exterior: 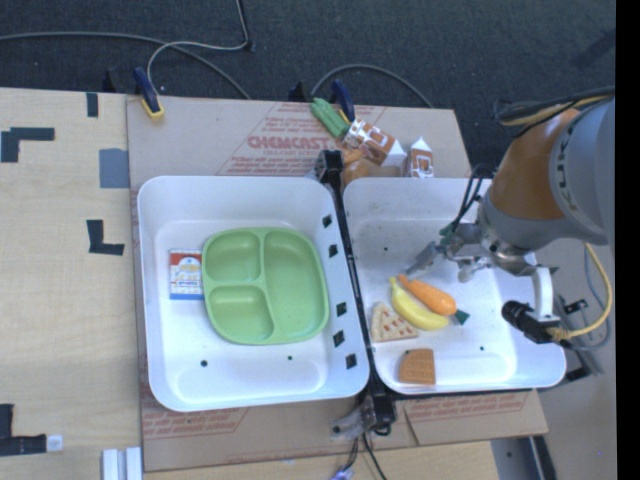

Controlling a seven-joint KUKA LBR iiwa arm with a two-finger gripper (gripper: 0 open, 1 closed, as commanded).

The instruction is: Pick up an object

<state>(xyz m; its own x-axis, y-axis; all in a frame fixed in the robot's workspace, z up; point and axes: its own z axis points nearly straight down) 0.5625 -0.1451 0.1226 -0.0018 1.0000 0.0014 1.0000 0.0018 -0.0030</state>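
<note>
Dark carpet (420,28) ran behind the bench, and cardboard (290,143) lay under two white bins set side by side so the arm could reach both from the right. Nearest the camera, in the right bin (530,373), sat a brown toy bread slice (418,366) close to the front wall, then a waffle-patterned wedge (390,323), with a banana (420,310) just beside it and a carrot (432,295) lying across the banana, touching it. These were the likely things to pick, clustered in the bin's left half.

The gripper (447,253) hung just beyond and to the right of the carrot, near it but with nothing between its fingers; whether they were spread or pressed together I could not tell at this slant. My guess was that it stood poised over the pile for a descent.

The left bin (160,368) held a green divided plate (266,284) with a small card (185,274) at its left edge. Farthest off, small boxes (385,150) and a green clamp (330,118) sat past the bins
</note>
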